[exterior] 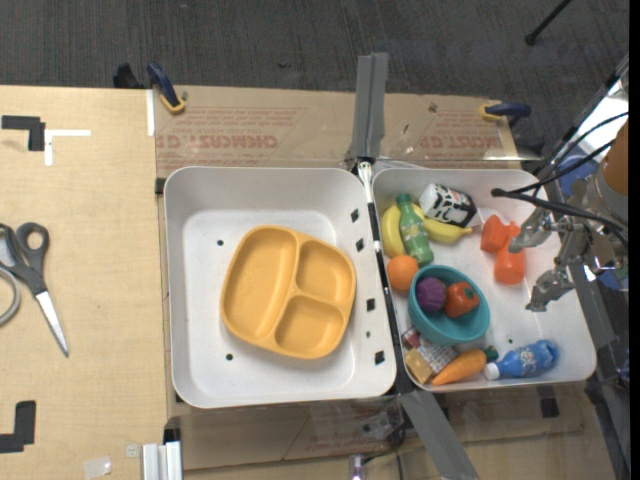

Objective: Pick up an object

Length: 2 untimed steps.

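The right bin [575, 363] holds several toys. An orange-red block [497, 233] lies near the bin's right side, with a smaller orange piece [509, 266] just below it. My gripper [531, 269] hangs at the bin's right edge, right beside these orange pieces. Its fingers are spread, one fingertip [526, 236] near the block and the other lower down, and it is open with nothing held. Further left lie a banana [445, 230], a green bottle [411, 230] and an orange fruit [402, 271].
A teal bowl [478, 326] holds a purple item [431, 292] and a red one [462, 298]. A carrot [462, 367], a blue bottle [525, 360] and a black-and-white toy [447, 204] lie around it. The left bin [190, 268] holds a yellow divided plate [290, 291]. Scissors [35, 278] lie far left.
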{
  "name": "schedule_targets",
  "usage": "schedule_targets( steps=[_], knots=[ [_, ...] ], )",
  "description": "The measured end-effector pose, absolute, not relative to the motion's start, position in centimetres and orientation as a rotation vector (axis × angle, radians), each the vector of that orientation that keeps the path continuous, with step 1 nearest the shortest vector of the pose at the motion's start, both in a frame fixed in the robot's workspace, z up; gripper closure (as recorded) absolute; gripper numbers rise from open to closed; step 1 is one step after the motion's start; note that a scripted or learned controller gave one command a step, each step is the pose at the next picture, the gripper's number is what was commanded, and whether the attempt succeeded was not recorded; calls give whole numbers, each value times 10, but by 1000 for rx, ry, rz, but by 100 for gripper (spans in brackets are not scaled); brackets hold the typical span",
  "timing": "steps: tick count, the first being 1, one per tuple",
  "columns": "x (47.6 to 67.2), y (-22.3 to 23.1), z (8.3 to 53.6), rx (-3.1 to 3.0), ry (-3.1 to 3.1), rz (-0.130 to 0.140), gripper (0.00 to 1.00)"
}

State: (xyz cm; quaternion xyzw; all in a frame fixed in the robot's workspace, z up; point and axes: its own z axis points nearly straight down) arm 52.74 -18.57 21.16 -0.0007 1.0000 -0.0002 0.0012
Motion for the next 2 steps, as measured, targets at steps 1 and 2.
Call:
schedule_targets(
  steps=[1, 2],
  knots=[
    [548, -144, 104, 43, 3140, 0, 0],
    [629, -113, 94, -2, 3137, -1, 0]
  ],
)
